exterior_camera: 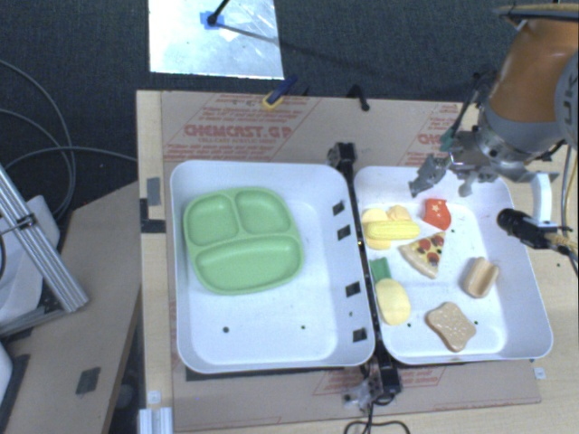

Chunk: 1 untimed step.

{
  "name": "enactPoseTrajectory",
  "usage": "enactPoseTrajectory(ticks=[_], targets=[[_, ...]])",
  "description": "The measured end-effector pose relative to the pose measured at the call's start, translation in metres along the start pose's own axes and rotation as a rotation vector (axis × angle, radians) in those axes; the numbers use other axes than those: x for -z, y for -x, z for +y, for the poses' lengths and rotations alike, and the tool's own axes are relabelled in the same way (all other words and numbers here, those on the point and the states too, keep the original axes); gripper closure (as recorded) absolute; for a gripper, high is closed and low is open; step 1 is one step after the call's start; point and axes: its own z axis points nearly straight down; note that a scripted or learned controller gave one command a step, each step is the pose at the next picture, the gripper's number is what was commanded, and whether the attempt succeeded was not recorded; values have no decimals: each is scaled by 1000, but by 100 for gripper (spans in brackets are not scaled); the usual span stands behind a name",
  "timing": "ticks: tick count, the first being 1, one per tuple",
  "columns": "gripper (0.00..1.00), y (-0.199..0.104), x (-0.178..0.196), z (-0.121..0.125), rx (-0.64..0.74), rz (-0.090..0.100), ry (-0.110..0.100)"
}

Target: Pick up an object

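Toast (450, 325) lies nearest, in right bin (534, 333). Gripper (447, 178), fingers apart and empty, hovers at far end; tomato (437, 212) sits just near-side below it, likeliest pick.

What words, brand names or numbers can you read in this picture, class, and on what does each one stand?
"CHEMCAST GP": red print on the brown protective sheet behind the left bin; the letters are faint, so this reading is unsure.
More red print on the same sheet, behind the right bin: cut off by the arm and too blurred to read.
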Motion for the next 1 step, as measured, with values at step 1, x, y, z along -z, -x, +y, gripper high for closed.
enactPoseTrajectory(ticks=[1], targets=[[0,7,-166,-30,-3,-2,-4]])
